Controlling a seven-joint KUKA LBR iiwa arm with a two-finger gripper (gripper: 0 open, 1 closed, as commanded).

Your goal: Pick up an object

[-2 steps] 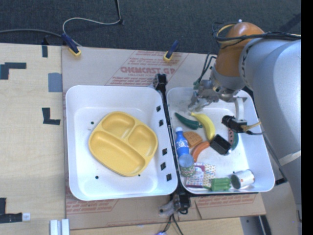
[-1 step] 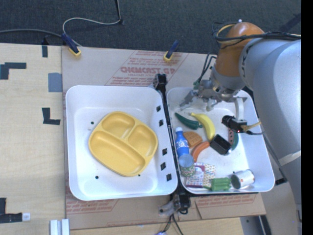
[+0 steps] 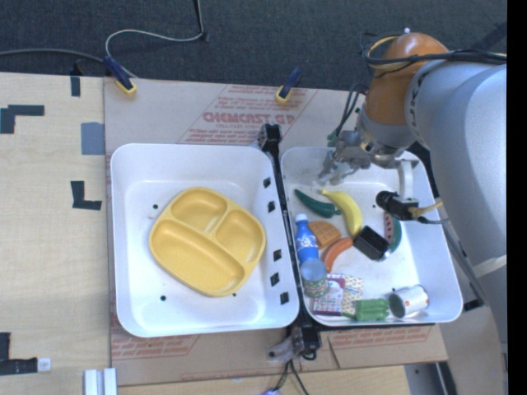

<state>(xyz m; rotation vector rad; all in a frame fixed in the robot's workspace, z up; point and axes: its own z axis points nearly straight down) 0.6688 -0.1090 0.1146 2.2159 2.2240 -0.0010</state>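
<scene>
Camera view looks down on a brown cardboard sheet with red lettering (image 3: 239, 118) covering the bench, with the grey arm with its orange band (image 3: 461, 105) reaching in from the right. Two shallow white bins sit side by side on the sheet. The left white bin (image 3: 132, 303) carries a yellow plastic plate with three compartments (image 3: 207, 240), lying near the bin's middle. The right white bin (image 3: 440, 290) carries a cluster of small things. The two-finger gripper (image 3: 336, 169) hangs over the far left part of this bin, just above the yellow banana (image 3: 349, 209); nothing is visible between its fingers, and whether they are spread or closed cannot be told from this angle. A dark green curved piece (image 3: 315, 203) lies just left of the banana, touching it. A clear bottle with a blue label and blue cap (image 3: 308, 253) lies along the bin's left wall, with an orange wedge-shaped piece (image 3: 333, 245) beside it. A black block (image 3: 370, 243) sits right of the banana. Near the front wall lie a patterned card (image 3: 333, 293), a green block (image 3: 370, 309) and a white cylinder (image 3: 409, 300)
</scene>
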